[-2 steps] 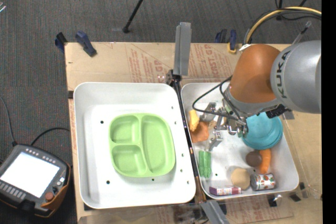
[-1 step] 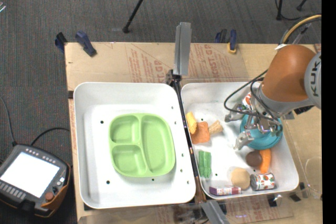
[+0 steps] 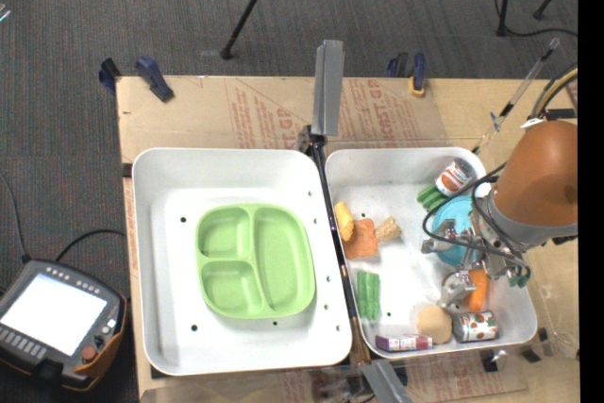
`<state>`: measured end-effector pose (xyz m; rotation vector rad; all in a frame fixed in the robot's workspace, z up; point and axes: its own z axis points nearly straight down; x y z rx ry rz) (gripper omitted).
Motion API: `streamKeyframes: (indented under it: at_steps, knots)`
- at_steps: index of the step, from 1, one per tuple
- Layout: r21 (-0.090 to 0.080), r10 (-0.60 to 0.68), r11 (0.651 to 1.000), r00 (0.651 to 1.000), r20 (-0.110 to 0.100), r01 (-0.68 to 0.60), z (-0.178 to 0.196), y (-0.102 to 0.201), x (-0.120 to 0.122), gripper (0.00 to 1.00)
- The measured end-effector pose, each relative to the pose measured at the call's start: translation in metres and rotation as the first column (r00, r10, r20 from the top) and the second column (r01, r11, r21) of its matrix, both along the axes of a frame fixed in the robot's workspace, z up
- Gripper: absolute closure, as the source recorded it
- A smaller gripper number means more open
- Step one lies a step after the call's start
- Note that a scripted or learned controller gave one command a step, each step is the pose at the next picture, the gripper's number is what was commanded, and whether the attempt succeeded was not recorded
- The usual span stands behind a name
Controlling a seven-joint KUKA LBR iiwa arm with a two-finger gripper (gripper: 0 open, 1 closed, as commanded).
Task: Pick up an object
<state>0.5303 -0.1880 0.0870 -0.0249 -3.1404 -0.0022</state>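
My gripper [image 3: 461,282] hangs low over the right bin [image 3: 396,167], near its right side, under the grey wrist and orange band. Right beside it lies an orange carrot-like piece [image 3: 479,289], touching or nearly touching the gripper. A tan round object [image 3: 434,324] and a tin can [image 3: 474,327] lie just in front of it. A blue bowl [image 3: 457,220] sits behind it, partly covered by the arm. Further left lie a green vegetable [image 3: 368,294], an orange block [image 3: 360,240] and a yellow-orange piece [image 3: 344,222].
The left bin [image 3: 156,203] holds a green divided plate [image 3: 255,260]. A small red-and-white can [image 3: 455,176] and a green item [image 3: 429,196] sit at the right bin's back. A purple-and-white box [image 3: 401,343] lies at its front wall. A tablet [image 3: 52,316] rests at bottom left.
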Motion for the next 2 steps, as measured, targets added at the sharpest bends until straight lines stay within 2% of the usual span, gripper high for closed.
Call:
streamKeyframes:
  at_steps: [1, 2]
  knots:
    - [0.002, 0.004, 1.000, 1.000, 0.002, -0.004, 0.0099, 0.0020, 0.0017, 1.00]
    - [0.002, 0.005, 1.000, 1.000, 0.001, -0.005, 0.0093, 0.0024, 0.0015, 0.00]
